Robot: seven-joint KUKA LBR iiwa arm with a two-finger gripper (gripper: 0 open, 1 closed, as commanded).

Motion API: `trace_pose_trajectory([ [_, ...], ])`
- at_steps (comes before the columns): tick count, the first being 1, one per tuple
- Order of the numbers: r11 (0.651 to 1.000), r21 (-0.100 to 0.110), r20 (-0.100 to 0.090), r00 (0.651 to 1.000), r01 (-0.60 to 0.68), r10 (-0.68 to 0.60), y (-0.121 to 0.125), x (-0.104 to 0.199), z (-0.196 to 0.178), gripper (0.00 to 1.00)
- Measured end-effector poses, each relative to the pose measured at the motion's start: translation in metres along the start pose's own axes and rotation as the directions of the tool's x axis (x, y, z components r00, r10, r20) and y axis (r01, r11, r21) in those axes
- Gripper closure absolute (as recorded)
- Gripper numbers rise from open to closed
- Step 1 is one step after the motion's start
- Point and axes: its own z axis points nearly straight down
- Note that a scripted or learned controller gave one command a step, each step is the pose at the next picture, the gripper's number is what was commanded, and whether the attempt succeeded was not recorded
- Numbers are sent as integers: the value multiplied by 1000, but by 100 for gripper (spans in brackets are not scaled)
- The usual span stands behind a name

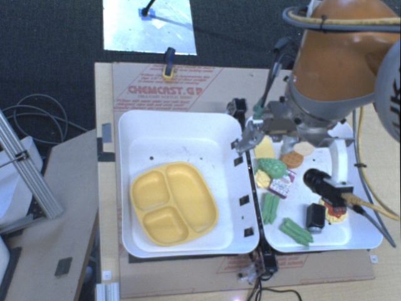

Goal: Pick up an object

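We see a heap of toy food (276, 174) lying in the right bin (360, 234), green pieces nearest us. The jaws (279, 133) hang over its far edge; we cannot tell their state. A yellow divided plate (172, 202) lies in the left bin (175, 127).

On my feed, the left bin (188, 123) holds a yellow tray (173, 202) with three compartments, lying tilted toward its near-left corner. Both bins rest on a cardboard sheet (169, 86) printed in red. A yellow-and-blue clamp (169, 65) sits at the sheet's far edge. Beyond it I see a reflective panel (149, 17). Cables (37, 115) loop at left.
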Motion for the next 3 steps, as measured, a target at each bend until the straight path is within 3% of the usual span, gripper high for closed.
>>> trace_pose_trajectory([
  [1,1000,7,3,1000,-5,5,8,77,182,0],
  [2,1000,-10,2,1000,-16,16,79,38,239,0],
  [3,1000,-9,0,1000,-13,13,77,41,226,100],
])
